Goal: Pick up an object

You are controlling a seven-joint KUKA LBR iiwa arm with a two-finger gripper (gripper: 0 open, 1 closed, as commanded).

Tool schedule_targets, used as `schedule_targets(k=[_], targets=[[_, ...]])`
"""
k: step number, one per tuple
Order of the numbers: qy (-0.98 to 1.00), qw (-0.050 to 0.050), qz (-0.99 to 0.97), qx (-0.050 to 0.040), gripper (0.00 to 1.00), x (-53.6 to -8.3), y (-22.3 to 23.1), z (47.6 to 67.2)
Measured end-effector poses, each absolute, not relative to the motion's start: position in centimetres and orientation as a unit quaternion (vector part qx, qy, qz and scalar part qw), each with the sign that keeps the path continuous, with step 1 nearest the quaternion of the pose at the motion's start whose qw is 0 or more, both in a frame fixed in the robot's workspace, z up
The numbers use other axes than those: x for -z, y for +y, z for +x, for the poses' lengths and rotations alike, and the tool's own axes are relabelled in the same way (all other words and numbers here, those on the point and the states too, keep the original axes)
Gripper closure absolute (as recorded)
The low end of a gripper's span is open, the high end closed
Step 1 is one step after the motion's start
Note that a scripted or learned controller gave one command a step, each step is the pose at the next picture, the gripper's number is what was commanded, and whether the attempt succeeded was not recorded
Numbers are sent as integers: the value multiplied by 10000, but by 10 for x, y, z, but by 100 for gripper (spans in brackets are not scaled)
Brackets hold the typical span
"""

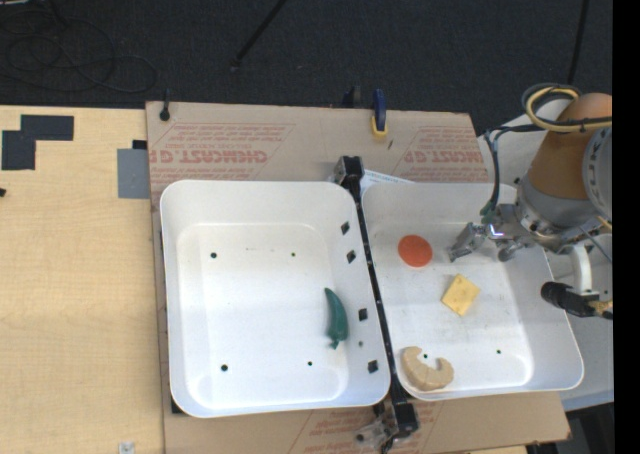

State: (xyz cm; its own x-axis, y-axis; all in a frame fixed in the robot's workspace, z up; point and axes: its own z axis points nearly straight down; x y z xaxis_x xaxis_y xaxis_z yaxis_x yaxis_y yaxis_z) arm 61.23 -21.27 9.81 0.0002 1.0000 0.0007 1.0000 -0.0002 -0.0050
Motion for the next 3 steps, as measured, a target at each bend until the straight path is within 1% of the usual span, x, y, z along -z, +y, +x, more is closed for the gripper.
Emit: schedule_targets(k=[1,2,3], targets=[[-7078,-9,-7065,6,0,-116,-214,645],[-7078,-79,-7063,37,0,-272,-215,647],[-7070,83,-7072,-43,0,-117,-211,608]])
